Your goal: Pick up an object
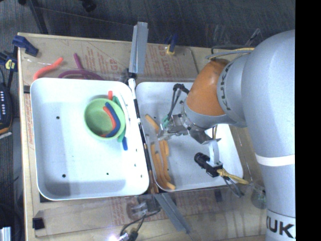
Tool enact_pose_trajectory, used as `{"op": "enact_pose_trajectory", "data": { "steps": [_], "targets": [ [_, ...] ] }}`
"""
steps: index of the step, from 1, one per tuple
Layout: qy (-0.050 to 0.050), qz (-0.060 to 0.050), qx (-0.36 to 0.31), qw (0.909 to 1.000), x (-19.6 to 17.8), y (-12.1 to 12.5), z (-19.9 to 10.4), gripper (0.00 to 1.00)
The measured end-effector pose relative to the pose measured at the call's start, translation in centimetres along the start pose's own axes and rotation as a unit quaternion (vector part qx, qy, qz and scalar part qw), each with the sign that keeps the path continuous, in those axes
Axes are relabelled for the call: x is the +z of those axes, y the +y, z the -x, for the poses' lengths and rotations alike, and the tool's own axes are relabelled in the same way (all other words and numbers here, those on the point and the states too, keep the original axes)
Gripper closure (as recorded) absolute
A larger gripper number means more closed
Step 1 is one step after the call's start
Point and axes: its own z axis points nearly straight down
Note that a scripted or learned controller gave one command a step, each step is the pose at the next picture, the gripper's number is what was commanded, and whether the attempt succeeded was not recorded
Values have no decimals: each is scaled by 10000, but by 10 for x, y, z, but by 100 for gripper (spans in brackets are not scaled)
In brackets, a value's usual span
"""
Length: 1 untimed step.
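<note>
One arm (235, 92) over right bin (188, 172) | gripper (169, 125) beside orange sticks (163, 159) | grip unreadable

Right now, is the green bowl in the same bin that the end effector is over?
No, the green bowl sits in the view's left bin, while the end effector hangs over the right bin.

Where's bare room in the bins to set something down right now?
Left bin: wide bare floor left of and below the green bowl, out to the walls. Right bin is crowded: tan sticks lie along its left wall with the hand above them; just a small patch between sticks and near wall.
</note>
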Motion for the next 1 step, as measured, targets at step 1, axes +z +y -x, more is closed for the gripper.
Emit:
{"op": "enact_pose_trajectory", "data": {
  "steps": [1],
  "targets": [
    [20,-52,-871,9962,-86,20,-39,100]
  ]
}}
